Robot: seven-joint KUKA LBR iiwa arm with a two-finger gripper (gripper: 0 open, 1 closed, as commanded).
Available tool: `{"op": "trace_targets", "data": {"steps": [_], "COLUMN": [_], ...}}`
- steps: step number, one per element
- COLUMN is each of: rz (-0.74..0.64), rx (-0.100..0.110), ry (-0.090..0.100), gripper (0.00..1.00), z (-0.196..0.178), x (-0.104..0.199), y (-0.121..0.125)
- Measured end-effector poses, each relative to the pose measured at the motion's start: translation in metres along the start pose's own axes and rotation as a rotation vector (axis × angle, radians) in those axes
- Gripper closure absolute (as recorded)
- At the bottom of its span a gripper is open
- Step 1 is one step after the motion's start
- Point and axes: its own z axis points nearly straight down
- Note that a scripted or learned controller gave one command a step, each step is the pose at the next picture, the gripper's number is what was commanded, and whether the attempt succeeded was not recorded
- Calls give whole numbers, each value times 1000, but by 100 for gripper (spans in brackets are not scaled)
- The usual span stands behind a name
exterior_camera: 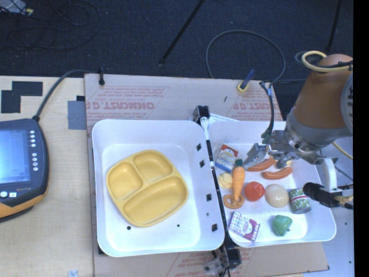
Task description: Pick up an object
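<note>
Tool (266,154) hovers low over the right bin (323,229), just above the two sausages (271,167); finger spread, cannot tell. Carrot (238,178) and tomato (254,191) sit just beside.

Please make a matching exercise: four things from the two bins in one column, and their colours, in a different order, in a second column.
Things:
1. divided plate in the left bin
2. carrot
3. tomato
4. pepper near the front of the right bin

Colours:
A. green
B. yellow
C. orange
D. red

Pairs: 1-B, 2-C, 3-D, 4-A
</note>
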Motion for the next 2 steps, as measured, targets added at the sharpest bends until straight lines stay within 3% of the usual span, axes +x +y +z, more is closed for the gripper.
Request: {"op": "trace_targets", "data": {"steps": [1,2], "rz": [2,6], "rx": [0,-1], "ry": [2,5], "gripper": [0,100], "z": [135,121], "x": [-21,-21], "y": [-5,-3]}}
